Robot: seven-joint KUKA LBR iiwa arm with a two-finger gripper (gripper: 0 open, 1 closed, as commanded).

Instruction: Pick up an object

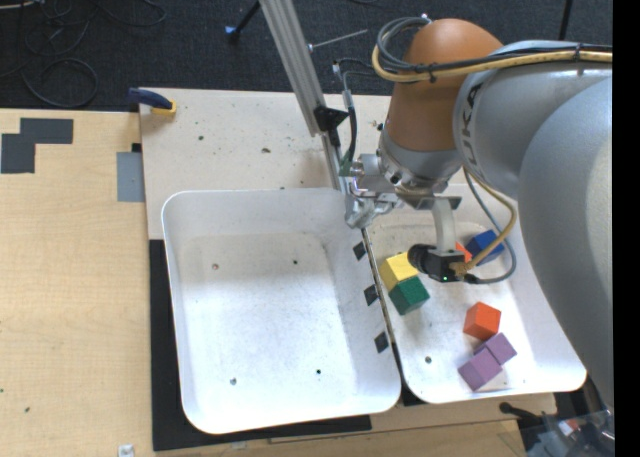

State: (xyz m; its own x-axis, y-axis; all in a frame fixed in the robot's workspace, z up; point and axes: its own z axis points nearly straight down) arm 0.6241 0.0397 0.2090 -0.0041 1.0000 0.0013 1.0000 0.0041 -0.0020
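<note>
The arm [520, 135] reaches in from the right and bends down over the back of the two bins. Its gripper [362, 211] hangs at the far end of the seam where the left bin [180, 245] and the right bin [560, 370] meet, just above their rims. From this angle I cannot tell whether the gripper is apart or together, and nothing shows clamped in it.

All the loose things lie in the right bin. A yellow block [398, 267] sits close to the seam, and a green block [409, 295] touches it on the near side. A blue block [482, 242] lies further right, partly hidden behind a cable. An orange block [482, 320] rests near the middle of the bin floor. Nearer the front, an upper purple block [500, 348] and a lower purple block [480, 369] lie against each other.

A slanted metal rail [292, 55] rises from behind the bins. On the pale worktop [70, 275], a small blue clamp [150, 100] lies at the far left corner, well apart from the bins.
</note>
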